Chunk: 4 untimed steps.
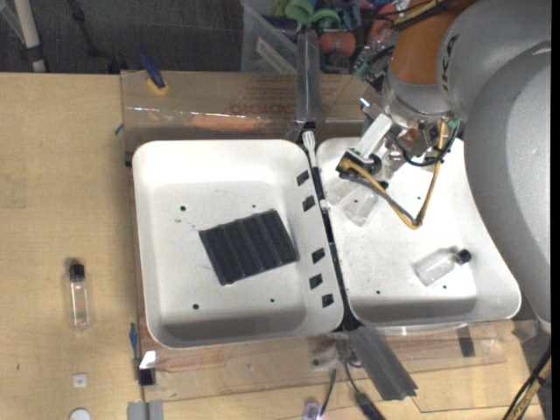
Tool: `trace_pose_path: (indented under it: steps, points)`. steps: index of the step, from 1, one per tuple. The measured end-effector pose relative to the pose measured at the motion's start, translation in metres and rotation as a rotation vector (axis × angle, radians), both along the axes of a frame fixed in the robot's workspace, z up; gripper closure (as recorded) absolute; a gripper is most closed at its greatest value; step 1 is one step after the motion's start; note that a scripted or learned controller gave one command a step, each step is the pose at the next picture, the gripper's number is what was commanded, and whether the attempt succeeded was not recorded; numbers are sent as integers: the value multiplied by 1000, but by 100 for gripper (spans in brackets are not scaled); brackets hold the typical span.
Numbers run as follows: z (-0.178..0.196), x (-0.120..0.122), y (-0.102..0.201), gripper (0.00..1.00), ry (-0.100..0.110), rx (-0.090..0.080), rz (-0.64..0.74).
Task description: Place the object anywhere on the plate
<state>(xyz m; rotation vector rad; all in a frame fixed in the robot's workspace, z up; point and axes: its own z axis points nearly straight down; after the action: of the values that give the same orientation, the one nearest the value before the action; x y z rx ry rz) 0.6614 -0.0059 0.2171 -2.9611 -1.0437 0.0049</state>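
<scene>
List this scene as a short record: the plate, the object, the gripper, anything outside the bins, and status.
Plate: black ribbed plate, flat in the left bin
Object: clear vial with black cap, on its side in the right bin, near its lower right corner
Gripper: gripper above the right bin's upper left part, apart from the vial
Outside: second capped vial on the bench, left of the bins
Status: no vial on the plate

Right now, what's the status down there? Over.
Gripper over the right bin's far end. Small clear bottle lying in that bin, apart from it. Black ribbed plate in the left bin, bin walls between.
</scene>
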Motion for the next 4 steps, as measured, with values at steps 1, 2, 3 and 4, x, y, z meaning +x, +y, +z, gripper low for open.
trace_pose_path:
  steps: [1, 2, 3, 4]
  points:
    - [10, 0, 1, 100, 0, 0, 2]
    - [19, 1, 1, 100, -1, 0, 3]
    - [-21, -2, 13, 100, 1, 0, -139]
    - [-33, -6, 19, 100, -2, 3, 668]
